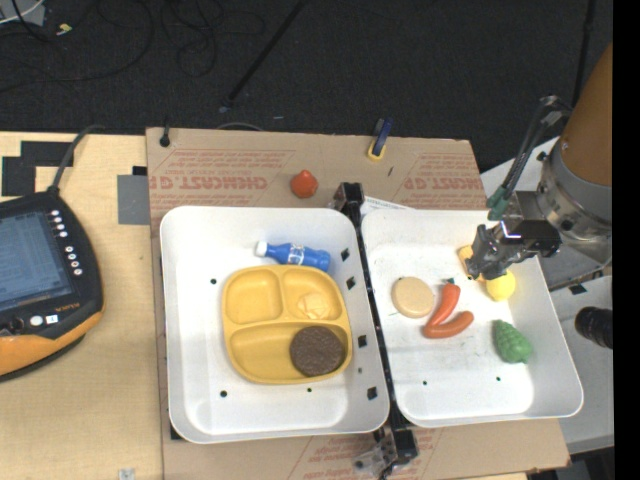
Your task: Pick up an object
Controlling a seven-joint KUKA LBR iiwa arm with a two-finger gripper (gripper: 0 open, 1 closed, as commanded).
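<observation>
We look down on a bench covered by a brown cardboard sheet (250, 173), with dark carpet and loose cables beyond its far edge. A handheld control pendant (40, 278) lies on the wood at the left. An orange ball (304, 183) sits on the cardboard just beyond the left bin (190, 368), which holds a yellow divided tray (262, 318); a dark round cookie (317, 350) rests in the tray's near right section, and a blue bottle (295, 256) lies just beyond the tray.

In the right bin (540, 388) we see a tan disc (412, 296), two red peppers (446, 313) touching it on its right, and a green piece (512, 342) nearer us.

The gripper (490, 258) hangs over the right bin's far right part, just above a yellow object (499, 286). The dark fingers blur together, so we cannot tell how far apart they are, and they hide part of the yellow object.
</observation>
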